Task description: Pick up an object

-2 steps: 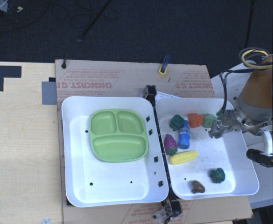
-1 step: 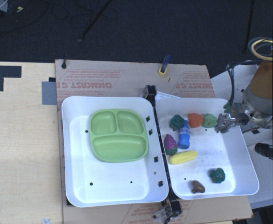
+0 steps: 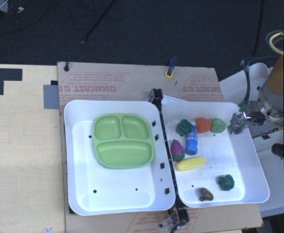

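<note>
Green ball (image 3: 218, 125) lies just beside the tool (image 3: 238, 122).

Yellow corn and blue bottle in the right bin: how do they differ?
The yellow corn lies nearly crosswise in the right bin, tilted a little; the blue bottle points along the bin's length. The corn is longer and slimmer; the bottle is shorter and stubbier. The bottle sits beside the purple toy; the corn lies just below both. Both are toys lying flat near the bin's left wall.
</note>
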You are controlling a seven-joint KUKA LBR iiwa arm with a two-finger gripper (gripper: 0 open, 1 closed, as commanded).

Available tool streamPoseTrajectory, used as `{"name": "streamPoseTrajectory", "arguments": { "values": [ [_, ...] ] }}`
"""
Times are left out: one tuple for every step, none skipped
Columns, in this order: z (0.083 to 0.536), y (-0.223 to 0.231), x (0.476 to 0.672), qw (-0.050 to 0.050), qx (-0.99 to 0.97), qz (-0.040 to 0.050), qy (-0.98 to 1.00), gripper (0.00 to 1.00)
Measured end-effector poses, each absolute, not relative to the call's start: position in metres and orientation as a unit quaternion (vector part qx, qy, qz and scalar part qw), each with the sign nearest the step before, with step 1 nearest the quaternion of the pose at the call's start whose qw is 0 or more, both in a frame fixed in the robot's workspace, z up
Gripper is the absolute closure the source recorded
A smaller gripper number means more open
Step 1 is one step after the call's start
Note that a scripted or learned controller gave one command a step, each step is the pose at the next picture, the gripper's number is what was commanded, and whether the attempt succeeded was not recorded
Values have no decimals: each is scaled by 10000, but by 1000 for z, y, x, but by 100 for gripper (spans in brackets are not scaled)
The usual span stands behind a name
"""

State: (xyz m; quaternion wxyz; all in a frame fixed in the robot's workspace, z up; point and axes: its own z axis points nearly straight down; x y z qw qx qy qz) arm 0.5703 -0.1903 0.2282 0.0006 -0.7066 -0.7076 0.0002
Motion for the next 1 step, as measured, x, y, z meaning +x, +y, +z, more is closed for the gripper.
{"name": "streamPoseTrajectory", "arguments": {
  "values": [
    [218,-134,555,40,-7057,10,-7085,100]
  ]
}}
